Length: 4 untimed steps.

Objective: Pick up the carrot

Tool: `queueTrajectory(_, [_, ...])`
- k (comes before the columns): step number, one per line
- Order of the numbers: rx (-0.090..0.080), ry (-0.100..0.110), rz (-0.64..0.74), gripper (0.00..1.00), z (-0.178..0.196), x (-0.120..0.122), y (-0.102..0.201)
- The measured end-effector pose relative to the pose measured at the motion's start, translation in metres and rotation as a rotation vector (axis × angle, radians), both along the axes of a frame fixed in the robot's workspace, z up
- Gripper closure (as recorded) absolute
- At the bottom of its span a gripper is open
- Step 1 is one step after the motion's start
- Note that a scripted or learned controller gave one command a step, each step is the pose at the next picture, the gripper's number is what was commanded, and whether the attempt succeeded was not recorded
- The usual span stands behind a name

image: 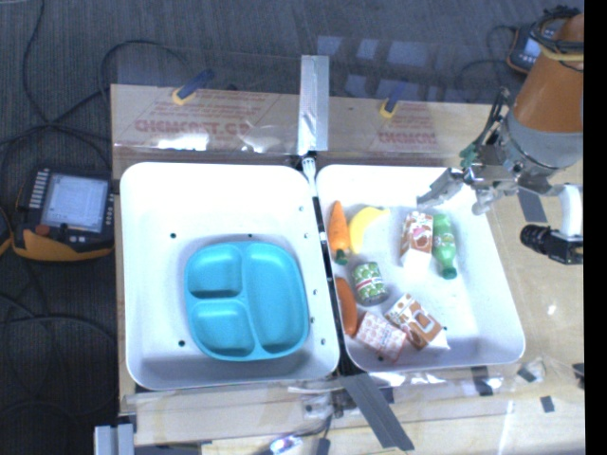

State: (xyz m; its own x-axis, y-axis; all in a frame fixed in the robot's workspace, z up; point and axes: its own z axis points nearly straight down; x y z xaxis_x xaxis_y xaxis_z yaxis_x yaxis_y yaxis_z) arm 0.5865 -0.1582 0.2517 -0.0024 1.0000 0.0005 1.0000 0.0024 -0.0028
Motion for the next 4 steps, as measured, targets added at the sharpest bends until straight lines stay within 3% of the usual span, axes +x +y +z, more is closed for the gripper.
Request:
queueTrajectory(1, [0.0,0.001,-0.013,0.0,-0.026,-0.016,0.099])
queueTrajectory(2, [0.0,0.004,-0.05,0.0,-0.07,-0.08,0.138])
queueTrajectory(3, [-0.001,0.0,0.04,0.0,-0.036,-0.031,0.096])
queueTrajectory(4, [-0.001,0.002,0.093,0.0,-0.069,-0.024,0.137])
